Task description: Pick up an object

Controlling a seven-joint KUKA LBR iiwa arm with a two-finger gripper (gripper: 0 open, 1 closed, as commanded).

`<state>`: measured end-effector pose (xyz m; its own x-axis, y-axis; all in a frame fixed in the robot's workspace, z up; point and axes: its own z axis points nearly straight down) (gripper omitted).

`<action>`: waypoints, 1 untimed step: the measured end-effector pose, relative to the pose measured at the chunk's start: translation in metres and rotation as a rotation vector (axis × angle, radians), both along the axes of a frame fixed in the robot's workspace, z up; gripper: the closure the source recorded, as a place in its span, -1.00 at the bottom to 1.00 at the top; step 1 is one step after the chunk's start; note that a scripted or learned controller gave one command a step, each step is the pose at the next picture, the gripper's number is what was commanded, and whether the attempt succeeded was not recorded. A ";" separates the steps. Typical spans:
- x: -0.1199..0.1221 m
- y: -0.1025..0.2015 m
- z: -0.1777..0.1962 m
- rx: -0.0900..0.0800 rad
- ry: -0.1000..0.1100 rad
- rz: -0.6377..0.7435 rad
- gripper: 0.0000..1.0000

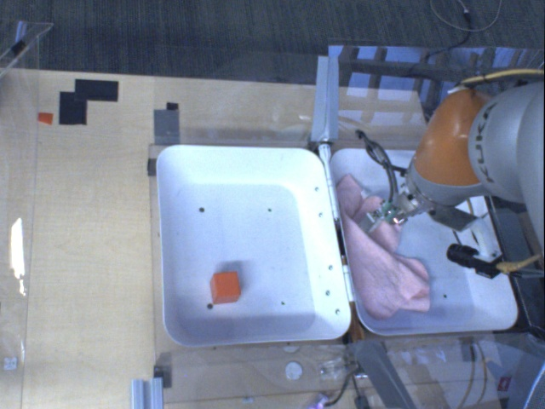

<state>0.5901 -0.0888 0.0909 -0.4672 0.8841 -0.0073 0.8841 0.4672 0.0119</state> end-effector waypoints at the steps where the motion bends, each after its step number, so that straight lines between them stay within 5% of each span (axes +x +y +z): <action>1: 0.000 0.000 0.000 0.000 0.000 0.000 -1.00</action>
<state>0.5901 -0.0888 0.0908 -0.4671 0.8842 -0.0074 0.8841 0.4672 0.0120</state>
